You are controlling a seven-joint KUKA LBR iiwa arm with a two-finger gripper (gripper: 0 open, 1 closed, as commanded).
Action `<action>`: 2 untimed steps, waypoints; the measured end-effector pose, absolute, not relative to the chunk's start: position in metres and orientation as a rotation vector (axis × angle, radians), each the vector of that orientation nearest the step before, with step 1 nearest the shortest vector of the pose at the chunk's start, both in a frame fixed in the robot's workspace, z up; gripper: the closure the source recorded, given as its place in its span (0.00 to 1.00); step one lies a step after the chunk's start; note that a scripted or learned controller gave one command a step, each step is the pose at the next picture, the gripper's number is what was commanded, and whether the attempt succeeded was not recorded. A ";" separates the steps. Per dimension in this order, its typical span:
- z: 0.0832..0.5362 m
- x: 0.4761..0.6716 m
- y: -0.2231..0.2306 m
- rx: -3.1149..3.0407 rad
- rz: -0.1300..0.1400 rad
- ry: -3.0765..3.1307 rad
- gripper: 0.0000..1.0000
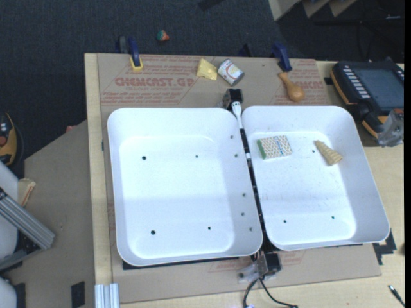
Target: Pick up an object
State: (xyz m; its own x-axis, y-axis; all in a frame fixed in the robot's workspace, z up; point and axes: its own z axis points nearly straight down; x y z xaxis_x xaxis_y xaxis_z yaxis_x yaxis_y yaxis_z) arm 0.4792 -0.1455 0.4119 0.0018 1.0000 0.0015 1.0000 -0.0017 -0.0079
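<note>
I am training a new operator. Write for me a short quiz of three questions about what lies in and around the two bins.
1. True or false: the patterned pad lies in the left bin.
2. Which object lies in the right bin beside the pad? A) tan cone-shaped piece B) blue clamp C) yellow wedge
3. Fill in: the yellow wedge lies on the brown board, ____ the bins.

Key
1. False; it lies in the right bin.
2. A
3. behind (outside)

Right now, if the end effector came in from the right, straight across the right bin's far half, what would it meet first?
Probably the tan cone, then the patterned block; height is unclear.
</note>
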 end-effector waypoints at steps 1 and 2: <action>0.543 0.480 -0.165 -2.233 -0.012 -2.233 1.00; 0.440 0.479 -0.164 -2.217 0.008 -2.214 1.00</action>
State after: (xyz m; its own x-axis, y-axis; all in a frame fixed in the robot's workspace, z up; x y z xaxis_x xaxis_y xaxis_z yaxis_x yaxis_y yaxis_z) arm 0.4788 -0.1642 0.4404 0.0014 1.0000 0.0024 1.0000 -0.0014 -0.0098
